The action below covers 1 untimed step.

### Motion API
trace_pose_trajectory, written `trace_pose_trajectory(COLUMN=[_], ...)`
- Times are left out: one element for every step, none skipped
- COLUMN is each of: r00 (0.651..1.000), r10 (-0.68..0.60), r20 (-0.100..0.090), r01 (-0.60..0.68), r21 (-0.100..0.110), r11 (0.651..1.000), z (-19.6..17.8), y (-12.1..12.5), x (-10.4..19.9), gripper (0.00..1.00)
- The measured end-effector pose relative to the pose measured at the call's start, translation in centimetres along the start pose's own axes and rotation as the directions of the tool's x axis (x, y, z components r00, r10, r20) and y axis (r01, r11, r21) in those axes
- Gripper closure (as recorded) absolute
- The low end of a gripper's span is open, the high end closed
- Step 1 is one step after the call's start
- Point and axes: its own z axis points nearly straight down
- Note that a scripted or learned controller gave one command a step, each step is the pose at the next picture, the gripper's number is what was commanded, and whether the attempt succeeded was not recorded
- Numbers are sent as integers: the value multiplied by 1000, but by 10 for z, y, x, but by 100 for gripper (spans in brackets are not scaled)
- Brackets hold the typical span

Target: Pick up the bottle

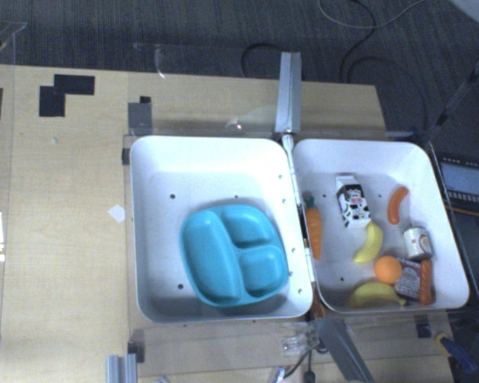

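Lying in right bin point(431, 174), bottle point(352, 200)

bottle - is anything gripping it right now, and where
Nothing grips it. The bottle lies loose in the right bin, with nothing touching it.

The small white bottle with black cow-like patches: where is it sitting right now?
The small white bottle with black patches lies in the right white bin, toward its upper middle, just above the upper yellow banana and between the orange carrot and the orange-red sausage.
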Motion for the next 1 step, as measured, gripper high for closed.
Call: trace_pose_trajectory(r00=[1000], r10=[-9], r20=[-3], r01=[9], r21=[-3], r11=[1000], z=[-11], y=[-2], x=[3], gripper=[100])
